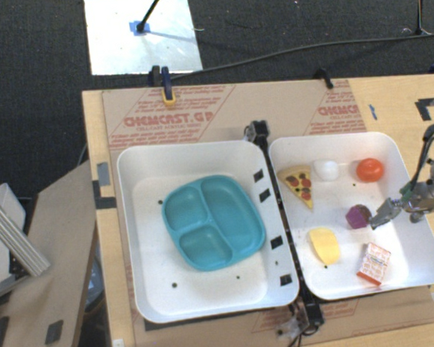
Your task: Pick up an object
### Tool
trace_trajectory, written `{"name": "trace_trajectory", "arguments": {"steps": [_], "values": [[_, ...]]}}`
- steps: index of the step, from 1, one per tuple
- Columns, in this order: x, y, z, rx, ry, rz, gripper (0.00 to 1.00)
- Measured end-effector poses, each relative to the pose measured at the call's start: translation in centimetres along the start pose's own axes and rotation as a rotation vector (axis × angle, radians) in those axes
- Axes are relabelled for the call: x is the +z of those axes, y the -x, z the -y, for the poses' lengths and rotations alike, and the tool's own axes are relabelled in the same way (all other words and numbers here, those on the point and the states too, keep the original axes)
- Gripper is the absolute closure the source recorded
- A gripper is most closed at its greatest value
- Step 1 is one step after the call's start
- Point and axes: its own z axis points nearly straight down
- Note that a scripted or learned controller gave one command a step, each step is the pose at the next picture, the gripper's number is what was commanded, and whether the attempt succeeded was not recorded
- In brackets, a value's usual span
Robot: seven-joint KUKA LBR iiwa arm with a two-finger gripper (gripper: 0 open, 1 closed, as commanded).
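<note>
The right bin (408, 156) holds a pizza slice (299, 184), a white ball (326, 170), an orange-red round fruit (369, 169), a purple piece (357, 215), a yellow piece (325, 245) and a red-and-white packet (374, 262). My gripper (386, 211) reaches in from the right edge, low over the right bin. Its tip sits just right of the purple piece, close to it or touching it. I see nothing held in it.
The left bin (141, 213) carries a teal divided plate (214, 222). A black divider with clips (275, 217) runs between the two bins. A cable crosses the dark floor behind the bench, and a grey rail (11, 236) stands at the left.
</note>
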Motion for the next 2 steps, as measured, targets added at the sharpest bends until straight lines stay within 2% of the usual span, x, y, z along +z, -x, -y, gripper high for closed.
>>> {"name": "trace_trajectory", "arguments": {"steps": [1, 2], "values": [[-0.6, -0.1, -0.3, -0.004, 0.011, 0.003, 0.00], [5.5, -0.6, -0.8, -0.003, 0.008, 0.001, 0.00]]}}
